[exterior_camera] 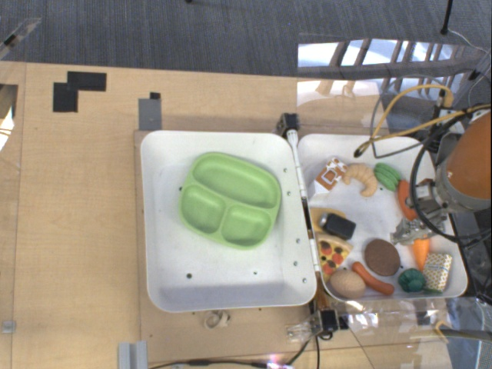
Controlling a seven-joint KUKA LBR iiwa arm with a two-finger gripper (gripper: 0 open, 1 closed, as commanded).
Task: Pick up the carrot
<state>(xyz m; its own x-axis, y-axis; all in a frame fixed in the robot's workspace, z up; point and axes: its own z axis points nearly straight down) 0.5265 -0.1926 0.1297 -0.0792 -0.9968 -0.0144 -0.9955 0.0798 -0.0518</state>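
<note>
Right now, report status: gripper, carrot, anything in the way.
Gripper low in right bin, directly over carrot. Grasp not confirmed. Crowding the carrot: brown disc, broccoli, cracker.

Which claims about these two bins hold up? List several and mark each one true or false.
1. The green divided plate lies in the bin on the view's left. True.
2. The carrot lies on the green divided plate. False: it lies in the bin on the view's right, near that bin's right side, among the other toy foods.
3. The croissant lies in the bin on the view's right. True.
4. The claw hangs over the bin on the view's left. False: it is over the bin on the view's right, just up and left of the carrot in the view.
</note>
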